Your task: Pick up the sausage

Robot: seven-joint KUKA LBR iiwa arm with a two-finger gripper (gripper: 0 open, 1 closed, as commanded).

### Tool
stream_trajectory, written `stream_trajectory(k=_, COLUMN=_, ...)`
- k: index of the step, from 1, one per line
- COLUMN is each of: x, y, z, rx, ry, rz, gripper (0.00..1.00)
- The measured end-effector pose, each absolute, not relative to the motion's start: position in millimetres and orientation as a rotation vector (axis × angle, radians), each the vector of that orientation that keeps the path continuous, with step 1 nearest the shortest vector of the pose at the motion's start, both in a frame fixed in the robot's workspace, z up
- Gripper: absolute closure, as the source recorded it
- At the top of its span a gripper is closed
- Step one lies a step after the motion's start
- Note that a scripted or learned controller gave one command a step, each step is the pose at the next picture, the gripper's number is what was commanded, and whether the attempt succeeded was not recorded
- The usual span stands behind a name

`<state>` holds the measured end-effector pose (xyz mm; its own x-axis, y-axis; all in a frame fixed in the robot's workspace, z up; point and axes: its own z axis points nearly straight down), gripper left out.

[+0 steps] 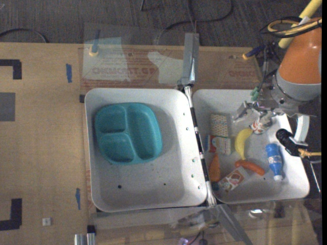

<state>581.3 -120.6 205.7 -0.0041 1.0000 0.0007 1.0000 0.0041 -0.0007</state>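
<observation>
Overhead slanted look at a bench with two shallow white bins. Grey arm with orange band reaching in from the right, gripper (257, 117) hanging low over the far part of the right bin (301, 190). Fingers too small and blurred to tell whether apart or together; nothing seen between them.

Sausage (250, 167), orange-red, lying flat on the bin floor well nearer the camera than the gripper and slightly to its left in the view. Yellow banana (242, 142) between gripper and sausage, close to both. Blue bottle (274, 162) just to the right of the sausage; small printed packet (232, 179) touching or almost touching its near side.

Best approach, probably: travelling toward the camera past the banana, turning the fingers across the sausage's narrow width, descending at its middle, clear of packet and bottle.

Teal divided plate (127, 132) far to the left, in the other bin.
</observation>
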Motion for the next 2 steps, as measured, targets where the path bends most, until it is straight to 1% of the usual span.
stream_trajectory(k=1, x=521.7, y=-161.1, z=120.6, rx=-2.025, ry=-2.401, rz=-0.001, gripper=0.0)
stream_trajectory(k=2, x=500.1, y=-159.6, z=101.0, rx=-2.049, ry=-2.423, rz=-0.037, gripper=0.0)
